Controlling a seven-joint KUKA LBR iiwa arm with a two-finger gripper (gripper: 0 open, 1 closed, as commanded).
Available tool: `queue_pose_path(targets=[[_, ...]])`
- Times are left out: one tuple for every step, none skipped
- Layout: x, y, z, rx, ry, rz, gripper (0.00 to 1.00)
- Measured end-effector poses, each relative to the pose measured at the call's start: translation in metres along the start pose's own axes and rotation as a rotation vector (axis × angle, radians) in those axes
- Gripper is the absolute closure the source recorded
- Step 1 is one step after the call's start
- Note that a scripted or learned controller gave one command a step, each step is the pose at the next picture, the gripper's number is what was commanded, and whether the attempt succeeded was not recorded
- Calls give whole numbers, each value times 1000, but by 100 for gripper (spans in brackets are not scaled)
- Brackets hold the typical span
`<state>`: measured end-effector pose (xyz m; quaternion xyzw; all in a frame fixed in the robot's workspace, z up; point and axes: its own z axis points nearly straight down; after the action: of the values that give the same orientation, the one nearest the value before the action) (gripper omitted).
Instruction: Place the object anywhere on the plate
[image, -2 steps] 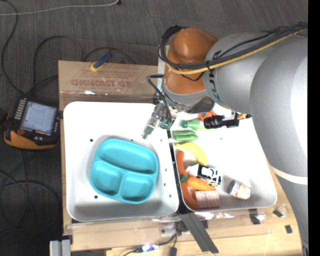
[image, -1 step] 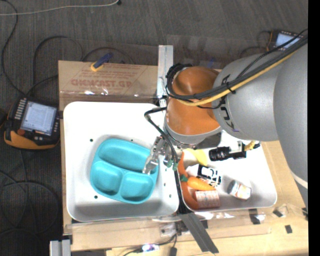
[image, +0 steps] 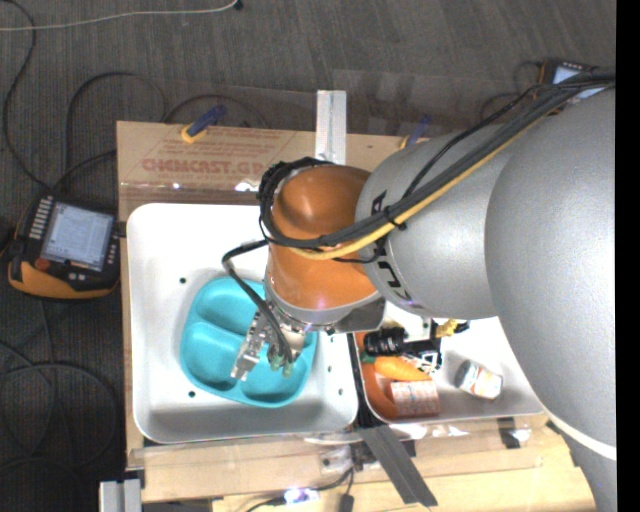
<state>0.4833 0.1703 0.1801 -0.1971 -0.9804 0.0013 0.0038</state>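
A teal divided plate (image: 212, 340) lies in the left white bin (image: 150, 300). My gripper (image: 260, 354) hangs low over the plate's right half, under the orange wrist band (image: 315, 250). A small green thing (image: 288, 367) shows just right of the gripper tip, over the plate's right compartment. Whether it is held or lying on the plate is not clear from this angle. The arm's big grey body hides much of the right side.
The right bin (image: 505, 400) holds an orange carrot-like item (image: 398, 368), a reddish can (image: 412, 398) and a small white-grey container (image: 478, 378). A cardboard sheet (image: 200, 160) lies behind the bins. A handheld control pendant (image: 72, 245) sits on the floor at left.
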Motion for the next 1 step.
queue_pose_path(targets=[[22,55,11,2,-2,-150,100]])
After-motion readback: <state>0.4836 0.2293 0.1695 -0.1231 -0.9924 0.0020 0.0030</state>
